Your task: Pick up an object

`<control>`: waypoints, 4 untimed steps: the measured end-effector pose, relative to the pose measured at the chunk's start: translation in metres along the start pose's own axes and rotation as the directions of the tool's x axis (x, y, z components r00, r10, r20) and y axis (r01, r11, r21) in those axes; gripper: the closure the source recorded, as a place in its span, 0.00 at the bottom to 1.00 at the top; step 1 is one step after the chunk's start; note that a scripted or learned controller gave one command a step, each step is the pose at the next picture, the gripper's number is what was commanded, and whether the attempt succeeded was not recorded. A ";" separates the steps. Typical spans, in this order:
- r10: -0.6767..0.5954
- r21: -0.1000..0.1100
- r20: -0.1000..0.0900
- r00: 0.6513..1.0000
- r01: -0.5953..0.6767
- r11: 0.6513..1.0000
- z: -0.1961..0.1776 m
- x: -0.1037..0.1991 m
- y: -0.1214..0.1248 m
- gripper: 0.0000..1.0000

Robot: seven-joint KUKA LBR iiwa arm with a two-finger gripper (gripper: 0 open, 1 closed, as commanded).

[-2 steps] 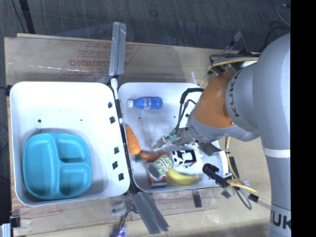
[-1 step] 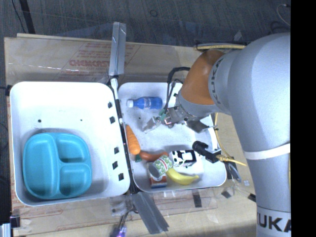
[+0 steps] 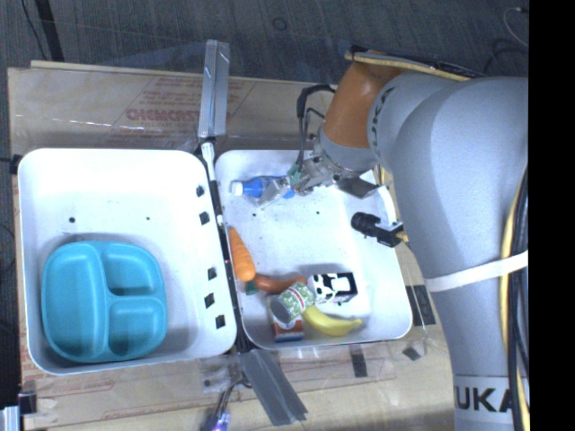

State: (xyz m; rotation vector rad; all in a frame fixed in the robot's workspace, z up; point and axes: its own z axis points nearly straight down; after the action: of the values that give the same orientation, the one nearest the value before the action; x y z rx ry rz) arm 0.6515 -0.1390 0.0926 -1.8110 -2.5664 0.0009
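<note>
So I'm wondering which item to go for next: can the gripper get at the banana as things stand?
Probably yes. The banana lies on top at the front of the right bin, its upper side uncovered. The black-and-white toy and a can crowd it, so a clean grasp may be tight. The gripper sits near the blue bottle.

Grey arm (image 3: 449, 178) w/ orange band (image 3: 352, 106)

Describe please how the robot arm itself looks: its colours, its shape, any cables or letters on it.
The arm is thick, rounded and light grey, with an orange band above the wrist. Thin black cables loop beside that band. A pale strap crosses the lower body, and white letters "UKA" show near its base. The gripper is small, metallic grey.
</note>
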 end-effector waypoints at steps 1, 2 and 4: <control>-0.007 0.004 0.004 1.000 0.007 1.000 0.000 0.033 0.017 0.00; 0.027 0.003 -0.003 1.000 -0.027 1.000 0.001 0.072 -0.099 0.00; -0.081 -0.014 0.009 0.997 0.081 0.997 -0.007 0.072 -0.135 0.00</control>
State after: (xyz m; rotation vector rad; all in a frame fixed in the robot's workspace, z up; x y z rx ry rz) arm 0.5003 -0.1166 0.0999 -1.7132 -2.6501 -0.0101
